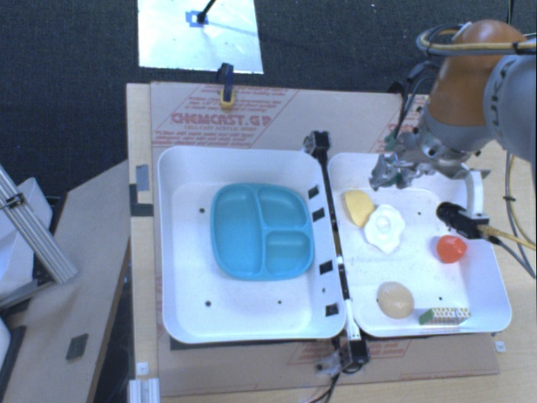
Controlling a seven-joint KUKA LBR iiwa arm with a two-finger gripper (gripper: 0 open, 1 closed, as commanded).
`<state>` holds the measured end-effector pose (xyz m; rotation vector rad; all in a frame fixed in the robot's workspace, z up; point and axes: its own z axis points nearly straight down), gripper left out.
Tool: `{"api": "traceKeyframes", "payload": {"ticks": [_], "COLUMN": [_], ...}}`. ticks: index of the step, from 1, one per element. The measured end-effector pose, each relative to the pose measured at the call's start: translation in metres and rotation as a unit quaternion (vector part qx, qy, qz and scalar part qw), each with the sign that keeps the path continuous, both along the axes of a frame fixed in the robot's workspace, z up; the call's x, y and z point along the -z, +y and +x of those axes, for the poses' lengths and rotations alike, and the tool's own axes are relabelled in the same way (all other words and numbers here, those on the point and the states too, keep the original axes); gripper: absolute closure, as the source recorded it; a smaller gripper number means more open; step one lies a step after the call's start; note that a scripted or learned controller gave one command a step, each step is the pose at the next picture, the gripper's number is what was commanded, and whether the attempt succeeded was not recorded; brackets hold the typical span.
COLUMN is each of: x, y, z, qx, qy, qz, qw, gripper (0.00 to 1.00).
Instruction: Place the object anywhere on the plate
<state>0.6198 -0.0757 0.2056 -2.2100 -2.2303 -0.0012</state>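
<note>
Over the right bin (495, 305) my gripper (388, 175) hangs just above the yellow cheese wedge (359, 206), beside the fried egg (385, 228); how it is set I cannot tell. I judge the wedge is my target, since the blue divided plate (260, 231) waits in the left bin (180, 225).

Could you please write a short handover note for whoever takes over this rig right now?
Gripper: hanging over the back edge of the right bin, nothing seen between its fingers; open or shut cannot be told.
Plate: the blue divided plate lies in the left bin, nothing on it.
Right bin holds a yellow wedge, a fried-egg toy, a red tomato-like piece, a tan bun-like piece and a small green block.
Done: nothing placed yet.
Left: grasp one object and set it on the plate.
</note>
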Motion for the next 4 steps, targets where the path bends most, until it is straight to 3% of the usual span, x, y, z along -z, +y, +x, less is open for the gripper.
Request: {"api": "traceKeyframes", "payload": {"ticks": [3,4], "x": [-0.028,-0.019], "y": [0.153,0.206], "z": [-0.037,-0.047], "qx": [0.000,0.000], "qy": [0.000,0.000], "qz": [0.0000,-0.0004], "qw": [1.0000,1.0000], "gripper": [1.00,1.00]}}
